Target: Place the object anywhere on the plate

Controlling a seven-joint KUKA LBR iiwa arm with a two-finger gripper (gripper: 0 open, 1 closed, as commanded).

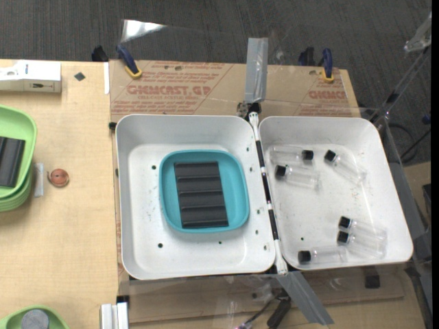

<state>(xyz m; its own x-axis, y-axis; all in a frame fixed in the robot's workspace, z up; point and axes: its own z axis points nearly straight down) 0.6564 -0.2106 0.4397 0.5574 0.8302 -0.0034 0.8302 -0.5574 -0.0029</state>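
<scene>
The teal plate (236,184) in the left bin (137,190) carries only its dark ridged insert, while the clear vials (357,237) lie scattered in the right bin (384,184). Nothing looks placed yet, so the whole pick and transfer is left; the jaws' state I cannot tell.

I see the teal plate (203,190) filling the middle of the left bin (134,204), with bare white floor all round it that I could descend through. Right of the plate, past the shared bin walls, clear vials (296,175) lie scattered, leaving an open patch between the upper and lower vials.
</scene>
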